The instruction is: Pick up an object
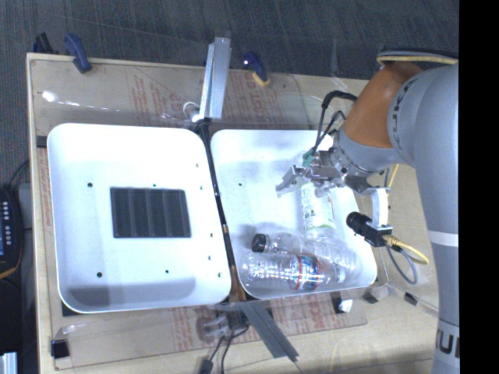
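This is a robotics lab or test cell. A wooden counter stands on dark carpet, its plastic sheeting held by blue clamps (one more at the far edge). Two white bins sit fixed side by side, cables trail about, and a grey industrial arm reaches in.
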Controlling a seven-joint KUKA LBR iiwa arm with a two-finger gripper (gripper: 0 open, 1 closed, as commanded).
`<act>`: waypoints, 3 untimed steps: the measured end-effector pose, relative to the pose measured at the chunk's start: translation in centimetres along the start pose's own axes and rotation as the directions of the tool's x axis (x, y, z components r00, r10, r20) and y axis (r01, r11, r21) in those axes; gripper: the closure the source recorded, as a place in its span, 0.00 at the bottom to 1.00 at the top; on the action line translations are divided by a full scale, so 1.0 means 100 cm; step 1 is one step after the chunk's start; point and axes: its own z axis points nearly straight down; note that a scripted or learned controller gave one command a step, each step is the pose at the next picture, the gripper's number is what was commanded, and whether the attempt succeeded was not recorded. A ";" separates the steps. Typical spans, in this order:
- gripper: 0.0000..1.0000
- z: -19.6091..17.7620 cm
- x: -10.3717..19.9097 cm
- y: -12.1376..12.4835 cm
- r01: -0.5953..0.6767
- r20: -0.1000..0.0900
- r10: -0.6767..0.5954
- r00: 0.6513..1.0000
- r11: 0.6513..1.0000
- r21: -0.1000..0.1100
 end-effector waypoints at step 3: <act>0.00 0.063 0.081 -0.087 0.095 0.000 -0.095 0.996 0.996 -0.001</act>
